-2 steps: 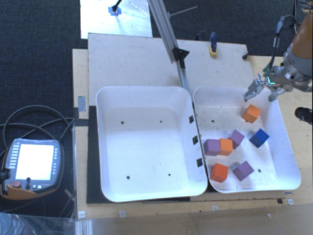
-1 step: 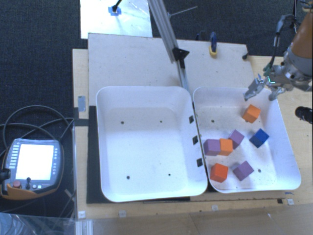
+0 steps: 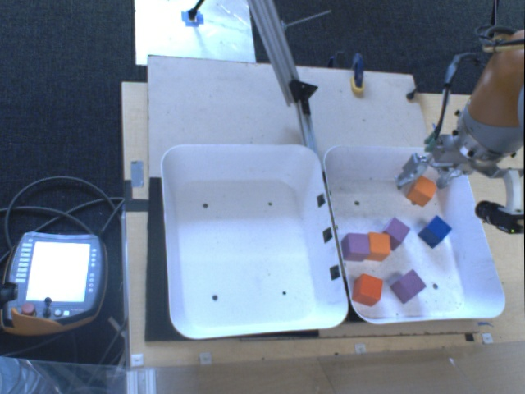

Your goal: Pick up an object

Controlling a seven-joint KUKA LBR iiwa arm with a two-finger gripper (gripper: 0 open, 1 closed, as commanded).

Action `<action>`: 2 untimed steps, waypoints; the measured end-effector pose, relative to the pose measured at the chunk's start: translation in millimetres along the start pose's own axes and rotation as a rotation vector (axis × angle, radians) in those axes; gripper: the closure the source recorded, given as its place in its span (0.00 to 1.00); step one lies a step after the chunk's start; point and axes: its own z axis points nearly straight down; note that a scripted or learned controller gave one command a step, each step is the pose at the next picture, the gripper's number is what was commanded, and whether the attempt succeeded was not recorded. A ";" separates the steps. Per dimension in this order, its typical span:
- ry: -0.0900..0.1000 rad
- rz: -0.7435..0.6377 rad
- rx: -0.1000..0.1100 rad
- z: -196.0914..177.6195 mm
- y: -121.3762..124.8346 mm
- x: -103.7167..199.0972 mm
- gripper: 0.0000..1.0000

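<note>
Jaws: your gripper (image 3: 426, 176) stands with its grey fingers spread either side of an orange block (image 3: 422, 191); whether they press it, you cannot tell from this angle.

Arm: your grey arm (image 3: 499, 97) enters from the right, orange band above the wrist, wrist tilted down and leftward over the right bin's far right corner.

Items, left to right:
- Teach pendant (image 3: 53, 281), off the bench's left edge, screen lit white; no text readable.
- Left bin (image 3: 176, 220), white, dark dots on its floor.
- Right bin (image 3: 484, 290), white, touching the left bin along their shared edge.
- Purple block (image 3: 356, 246), near the right bin's left wall, touching a second orange block (image 3: 379, 245).
- Third orange block (image 3: 368, 289), near the front left corner.
- Purple block (image 3: 397, 231), mid-bin, just beside the orange pair.
- Purple block (image 3: 408, 286), near the front edge.
- Blue block (image 3: 435, 231), right of centre.

No brands or labels legible.
</note>
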 end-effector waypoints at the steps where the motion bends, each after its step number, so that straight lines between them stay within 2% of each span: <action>1: 0.001 0.000 0.001 58.3 -8.7 -1.4 0.00; 2: 0.000 -0.001 -0.002 100.5 -8.4 -1.0 0.00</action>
